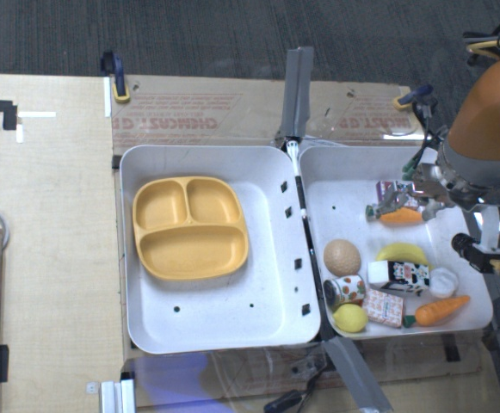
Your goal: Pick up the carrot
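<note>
A small orange carrot (404, 217) with a green end at its left lies near the back of the right bin (336, 179). My gripper (394, 198) hangs right over it, touching or nearly touching its top. A second, larger carrot (441, 309) with a green tip lies at the front right corner of the same bin. The grey arm with its orange band (484, 119) reaches in from the right.
The right bin also holds a beige egg-shaped ball (342, 255), a banana (403, 252), a lemon (350, 317), a small can (347, 289), a cow-patterned carton (402, 274) and a pink packet (385, 307). A yellow divided plate (189, 227) sits in the left bin (232, 317).
</note>
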Controlling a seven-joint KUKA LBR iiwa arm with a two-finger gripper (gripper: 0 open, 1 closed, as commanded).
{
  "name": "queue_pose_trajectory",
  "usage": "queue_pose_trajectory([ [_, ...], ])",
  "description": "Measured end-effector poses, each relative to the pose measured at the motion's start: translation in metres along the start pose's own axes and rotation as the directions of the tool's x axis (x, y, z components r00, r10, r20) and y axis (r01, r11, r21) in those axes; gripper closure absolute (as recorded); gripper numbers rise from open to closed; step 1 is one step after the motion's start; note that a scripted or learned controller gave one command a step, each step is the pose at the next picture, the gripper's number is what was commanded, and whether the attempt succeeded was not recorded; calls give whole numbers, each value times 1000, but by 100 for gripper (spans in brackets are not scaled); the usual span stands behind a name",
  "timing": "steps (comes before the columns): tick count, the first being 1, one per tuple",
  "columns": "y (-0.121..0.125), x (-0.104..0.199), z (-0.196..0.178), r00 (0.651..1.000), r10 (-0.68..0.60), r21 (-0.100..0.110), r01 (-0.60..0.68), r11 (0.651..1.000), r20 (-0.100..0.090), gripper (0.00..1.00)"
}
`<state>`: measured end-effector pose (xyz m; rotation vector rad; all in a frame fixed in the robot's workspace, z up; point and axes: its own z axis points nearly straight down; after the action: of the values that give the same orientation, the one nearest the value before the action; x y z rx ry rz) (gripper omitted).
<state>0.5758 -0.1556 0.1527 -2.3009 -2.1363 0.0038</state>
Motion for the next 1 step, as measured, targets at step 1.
queue_pose_trajectory([
  [1, -14, 1, 62, 994, 106, 1, -106, 994, -1, 0],
])
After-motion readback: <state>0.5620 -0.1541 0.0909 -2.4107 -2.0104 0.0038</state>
